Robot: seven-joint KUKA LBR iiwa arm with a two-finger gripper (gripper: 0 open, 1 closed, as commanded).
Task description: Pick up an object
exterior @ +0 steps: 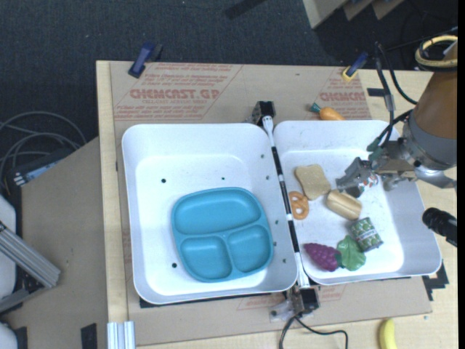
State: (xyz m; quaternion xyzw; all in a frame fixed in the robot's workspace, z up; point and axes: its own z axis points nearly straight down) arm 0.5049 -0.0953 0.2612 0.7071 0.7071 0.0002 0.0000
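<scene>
While a banana lies at the near edge of the brown tabletop, the left bin holds a blue divided tray. Beside it, the right bin carries purple grapes, a green leafy piece, a small can, a bread roll, a pretzel and a toast slice. Just above the roll hover the fingers, slightly parted, gripping nothing. Farther off, dark carpet and loose cables surround the bench.
</scene>
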